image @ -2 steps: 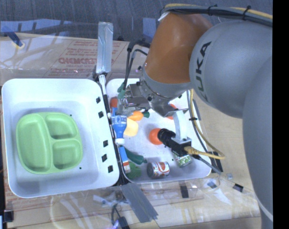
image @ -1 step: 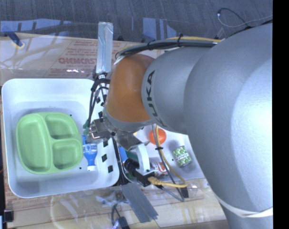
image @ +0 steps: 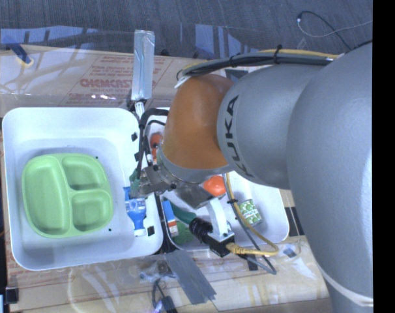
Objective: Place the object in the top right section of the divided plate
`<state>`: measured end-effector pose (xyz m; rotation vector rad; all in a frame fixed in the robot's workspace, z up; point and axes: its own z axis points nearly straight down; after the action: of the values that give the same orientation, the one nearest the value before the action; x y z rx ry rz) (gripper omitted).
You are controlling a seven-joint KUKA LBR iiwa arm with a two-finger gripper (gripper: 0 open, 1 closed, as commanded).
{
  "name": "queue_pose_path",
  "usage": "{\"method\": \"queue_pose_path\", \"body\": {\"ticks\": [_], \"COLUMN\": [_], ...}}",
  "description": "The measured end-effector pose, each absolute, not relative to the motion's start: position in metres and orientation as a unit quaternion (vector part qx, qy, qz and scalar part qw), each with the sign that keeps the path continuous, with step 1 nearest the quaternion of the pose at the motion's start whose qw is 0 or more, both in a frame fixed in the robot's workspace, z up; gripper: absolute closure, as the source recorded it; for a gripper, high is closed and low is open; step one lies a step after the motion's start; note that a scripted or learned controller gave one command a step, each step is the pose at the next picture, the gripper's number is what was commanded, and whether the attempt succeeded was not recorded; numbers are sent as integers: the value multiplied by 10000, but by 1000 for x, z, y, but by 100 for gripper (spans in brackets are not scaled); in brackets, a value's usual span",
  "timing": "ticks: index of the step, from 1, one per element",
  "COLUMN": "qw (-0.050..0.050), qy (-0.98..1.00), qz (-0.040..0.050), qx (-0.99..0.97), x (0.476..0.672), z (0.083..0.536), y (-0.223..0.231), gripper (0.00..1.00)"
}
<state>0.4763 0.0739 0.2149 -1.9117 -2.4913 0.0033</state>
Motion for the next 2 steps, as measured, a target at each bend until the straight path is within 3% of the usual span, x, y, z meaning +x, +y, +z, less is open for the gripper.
{"method": "queue_pose_path", "body": {"ticks": [1,2], "qw": [-3,-1], "qy": [-7907,-7908], "qz": [-18,-32], "qx": [-6122,-6121], "x": [488,488], "z": [93,95], "y": [136,137], "gripper": [100,0]}}
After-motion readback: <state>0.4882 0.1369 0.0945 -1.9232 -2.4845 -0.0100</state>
